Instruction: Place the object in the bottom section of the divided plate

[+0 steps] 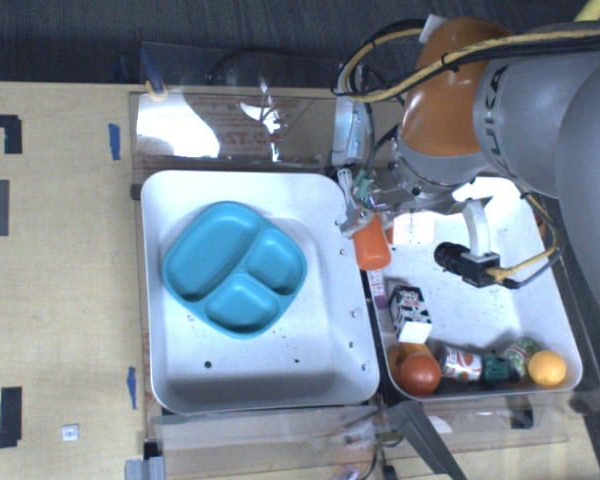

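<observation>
One orange object (372,245), hanging just below the gripper (361,214), over the right bin's (550,298) left edge; jaws clenched on its top. Blue plate (236,266) in the left bin (180,368), well apart, sections bare.

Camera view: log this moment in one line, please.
gripper: over right bin's left edge | orange object: at fingertips, grasp unclear | divided plate: left bin

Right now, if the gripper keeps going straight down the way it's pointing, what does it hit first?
Probably the orange object directly under the gripper, by the right bin's left wall. Depth is unclear, so it may already be touching it.
</observation>
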`<state>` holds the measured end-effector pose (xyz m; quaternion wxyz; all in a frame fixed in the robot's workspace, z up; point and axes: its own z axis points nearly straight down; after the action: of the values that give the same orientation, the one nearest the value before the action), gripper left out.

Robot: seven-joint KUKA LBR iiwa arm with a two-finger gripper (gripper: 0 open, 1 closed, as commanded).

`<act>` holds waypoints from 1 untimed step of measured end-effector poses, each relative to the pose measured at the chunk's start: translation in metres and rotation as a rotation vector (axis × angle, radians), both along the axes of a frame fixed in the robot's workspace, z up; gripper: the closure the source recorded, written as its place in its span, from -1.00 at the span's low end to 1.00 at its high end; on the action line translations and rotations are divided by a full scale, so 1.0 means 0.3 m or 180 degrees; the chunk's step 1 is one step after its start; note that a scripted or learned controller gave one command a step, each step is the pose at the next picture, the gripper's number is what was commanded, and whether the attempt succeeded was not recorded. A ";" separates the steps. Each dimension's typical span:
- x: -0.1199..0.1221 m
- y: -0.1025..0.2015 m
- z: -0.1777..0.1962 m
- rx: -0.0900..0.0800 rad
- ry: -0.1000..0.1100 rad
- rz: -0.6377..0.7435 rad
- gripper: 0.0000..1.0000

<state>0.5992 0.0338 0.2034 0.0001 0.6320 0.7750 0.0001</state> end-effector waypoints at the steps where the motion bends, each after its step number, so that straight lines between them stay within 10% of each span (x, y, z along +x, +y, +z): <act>1: 0.158 0.279 -0.030 0.0001 -0.0007 0.0621 1.00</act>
<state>0.6464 0.1174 0.1943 0.0008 0.5535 0.8328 0.0009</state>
